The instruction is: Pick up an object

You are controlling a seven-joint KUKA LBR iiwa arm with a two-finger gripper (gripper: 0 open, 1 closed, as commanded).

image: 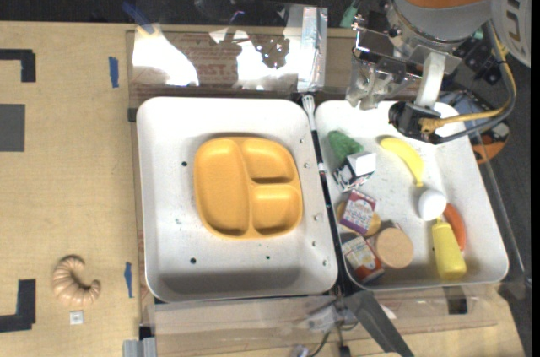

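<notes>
Gripper (369,90): over the right bin's (494,239) far left corner, fingers a translucent blur; can't tell whether spread or closed, nothing visibly held.
Green object (342,144): just below the gripper, nearest candidate, tucked against the bin wall; likely wall clash on descent.
Banana (405,159): near, down and right; curved, may roll out of a pinch.
Packets (360,213): further down, touching each other; risk of double-grab or slip.
Yellow bottle (448,250): well apart, by the carrot (456,224).
Yellow tray (249,184): left bin, far off.

Bright overhead light; strong glare on clear panel (224,51); slightly soft focus.
</notes>
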